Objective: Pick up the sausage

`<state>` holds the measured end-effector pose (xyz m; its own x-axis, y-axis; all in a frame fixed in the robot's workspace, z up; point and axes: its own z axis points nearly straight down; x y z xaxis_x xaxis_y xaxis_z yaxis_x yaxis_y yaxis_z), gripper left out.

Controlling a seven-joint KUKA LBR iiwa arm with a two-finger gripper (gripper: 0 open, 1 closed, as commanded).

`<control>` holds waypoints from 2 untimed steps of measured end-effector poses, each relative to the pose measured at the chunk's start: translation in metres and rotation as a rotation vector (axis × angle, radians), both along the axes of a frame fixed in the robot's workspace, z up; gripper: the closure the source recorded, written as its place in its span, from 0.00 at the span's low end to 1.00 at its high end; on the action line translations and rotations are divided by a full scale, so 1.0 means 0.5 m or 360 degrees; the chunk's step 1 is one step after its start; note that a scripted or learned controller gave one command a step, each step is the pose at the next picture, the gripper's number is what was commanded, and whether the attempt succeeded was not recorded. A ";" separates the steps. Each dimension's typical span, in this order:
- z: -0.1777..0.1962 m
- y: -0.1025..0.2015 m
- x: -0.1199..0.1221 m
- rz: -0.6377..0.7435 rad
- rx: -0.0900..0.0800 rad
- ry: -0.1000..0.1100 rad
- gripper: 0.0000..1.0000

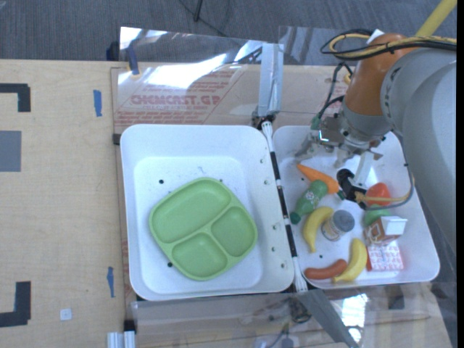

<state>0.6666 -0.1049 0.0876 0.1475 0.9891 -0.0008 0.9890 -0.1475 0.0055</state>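
Sausage (326, 270) lies touching a banana (356, 259) near right bin's (420, 230) front wall.

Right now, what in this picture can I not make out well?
- Camera view: the far right corner of the right bin is covered by the arm.
- Sausage: its right end meets a banana; whether it touches or is tucked under is too small to tell.
- Packet: print too small to read.
- Jar: contents blurred.
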 end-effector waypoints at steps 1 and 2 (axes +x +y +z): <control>0.017 -0.098 0.002 0.0104 -0.0002 0.0002 0.00; 0.000 -0.182 0.005 -0.0076 0.0007 0.0004 0.00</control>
